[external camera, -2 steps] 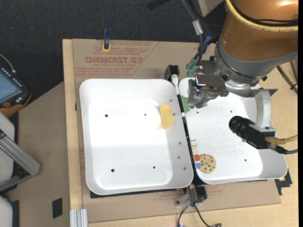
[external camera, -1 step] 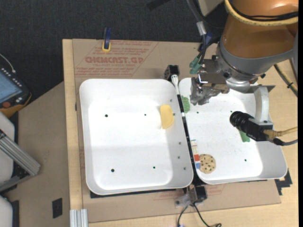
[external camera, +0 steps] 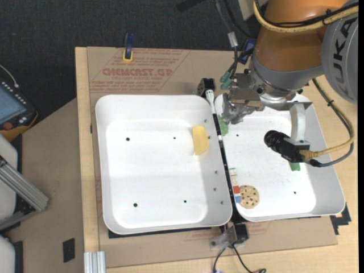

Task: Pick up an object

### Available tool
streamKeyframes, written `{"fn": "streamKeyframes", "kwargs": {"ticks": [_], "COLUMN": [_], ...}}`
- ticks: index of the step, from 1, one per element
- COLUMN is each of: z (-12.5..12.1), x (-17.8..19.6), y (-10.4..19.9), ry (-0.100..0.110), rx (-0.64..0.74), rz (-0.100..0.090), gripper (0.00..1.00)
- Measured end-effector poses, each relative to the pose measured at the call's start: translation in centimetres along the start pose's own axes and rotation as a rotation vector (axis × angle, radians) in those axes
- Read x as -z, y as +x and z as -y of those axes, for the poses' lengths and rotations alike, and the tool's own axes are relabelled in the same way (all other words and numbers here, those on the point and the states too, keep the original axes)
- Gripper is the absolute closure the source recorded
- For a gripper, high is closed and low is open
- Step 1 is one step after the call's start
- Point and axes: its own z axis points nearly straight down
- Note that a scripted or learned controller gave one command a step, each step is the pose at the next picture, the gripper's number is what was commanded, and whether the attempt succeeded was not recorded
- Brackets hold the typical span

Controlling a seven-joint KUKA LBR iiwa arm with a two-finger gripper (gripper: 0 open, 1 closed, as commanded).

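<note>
While the gripper (external camera: 232, 117), its state unclear, hangs over the right bin (external camera: 318, 205), the yellow piece (external camera: 199, 140) lies just left

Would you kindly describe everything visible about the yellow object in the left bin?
The yellow object is a small, pale yellow piece, rounded at the top and longer than wide, with a matte, soft-looking surface. It lies flat on the floor of the left bin, near that bin's right wall and toward the far side. Nothing touches it but the bin floor; the gripper is over the neighbouring bin.
</note>
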Motion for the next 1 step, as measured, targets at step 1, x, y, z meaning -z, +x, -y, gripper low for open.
{"fn": "streamKeyframes", "kwargs": {"ticks": [1], "z": [2.08], "x": [3.28], "y": [4.21], "ry": [-0.010], "rx": [0.008], "rz": [-0.003], "gripper": [1.00]}}
